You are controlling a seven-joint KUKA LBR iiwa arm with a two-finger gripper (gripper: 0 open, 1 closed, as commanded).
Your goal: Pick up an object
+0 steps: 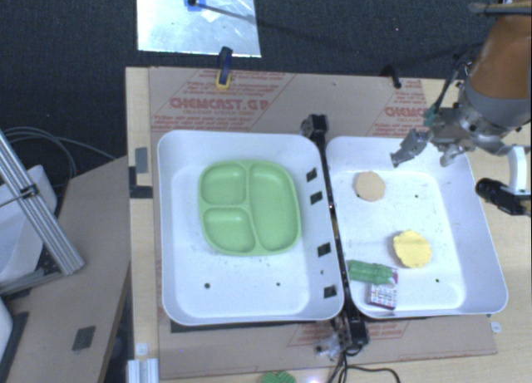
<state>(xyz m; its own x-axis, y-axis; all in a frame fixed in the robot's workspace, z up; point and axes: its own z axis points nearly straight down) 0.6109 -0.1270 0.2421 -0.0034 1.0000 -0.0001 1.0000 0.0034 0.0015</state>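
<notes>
The right-hand shallow white plastic bin (465, 232) serves as the landmark. Inside it, toward its far left part, lies a flat round tan cookie-like disc (369, 186). Nearer the camera and slightly right of that disc lies a lumpy yellow round piece (411, 248). At the bin's near left corner rest a green foil-like packet (371, 272) and, touching it on the near side, a small red-and-white printed packet (383, 296). Left of the landmark bin, the second shallow white bin (179, 240) bears a pale green three-compartment plastic tray (249, 207).

Handling estimate: the tan disc appears light, thin and rigid, possibly brittle. It lies apart from the other items, so it is the likeliest candidate. Take hold across its diameter, fingers descending either side of its rim; apply modest force. Its low profile may let the fingers slide over it.

The two-finger gripper (424, 147) hangs above the bin's far edge, right of and beyond the tan disc. The jaws stand parted, with a clear gap; nothing lies between them and they touch nothing.
</notes>
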